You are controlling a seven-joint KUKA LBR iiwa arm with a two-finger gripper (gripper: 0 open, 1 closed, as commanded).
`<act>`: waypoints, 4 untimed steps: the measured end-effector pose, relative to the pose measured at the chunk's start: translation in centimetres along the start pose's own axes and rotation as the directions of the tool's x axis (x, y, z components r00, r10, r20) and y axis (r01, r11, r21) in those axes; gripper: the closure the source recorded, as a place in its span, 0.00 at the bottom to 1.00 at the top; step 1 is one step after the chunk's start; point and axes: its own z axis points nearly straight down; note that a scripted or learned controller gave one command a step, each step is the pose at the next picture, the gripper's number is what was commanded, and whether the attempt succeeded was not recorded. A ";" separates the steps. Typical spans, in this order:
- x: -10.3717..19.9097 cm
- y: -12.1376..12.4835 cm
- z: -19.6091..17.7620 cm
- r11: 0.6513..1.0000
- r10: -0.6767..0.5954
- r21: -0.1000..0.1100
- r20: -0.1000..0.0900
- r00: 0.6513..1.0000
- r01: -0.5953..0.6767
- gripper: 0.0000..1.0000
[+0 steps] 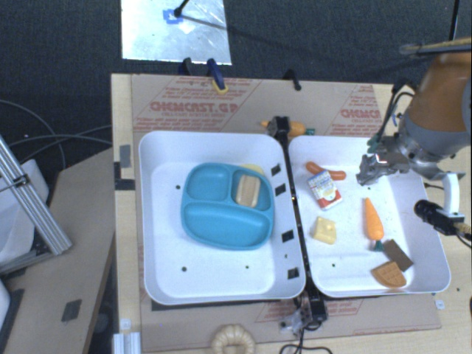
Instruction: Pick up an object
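Note:
The right bin point(435, 271) holds a red sausage point(326, 171), a small red-and-white carton point(324, 189), a pale yellow cheese wedge point(324, 230), an orange carrot point(372, 219), a dark brown block point(397, 253) and a tan cookie-like piece point(389, 274). My gripper point(366, 175) hangs over the upper part of the right bin, to the right of the sausage and above the carrot. Nothing shows between its fingers.
The left bin point(158, 271) carries a blue divided plate point(225, 205) with a tan bread-like piece point(247, 191) in its upper right compartment. A black divider point(289, 198) separates the bins. The arm with its orange band point(442, 87) reaches in from the right.

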 end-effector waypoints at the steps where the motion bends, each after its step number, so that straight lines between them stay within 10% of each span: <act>1: 5.2 -1.4 1.0 1.000 -0.004 0.004 -0.002 1.000 0.004 1.00; 3: 16.4 -3.4 -0.6 1.000 -0.006 0.002 -0.003 1.000 0.006 1.00; 4: 15.9 -4.6 -0.8 1.000 0.003 0.003 -0.001 1.000 -0.003 1.00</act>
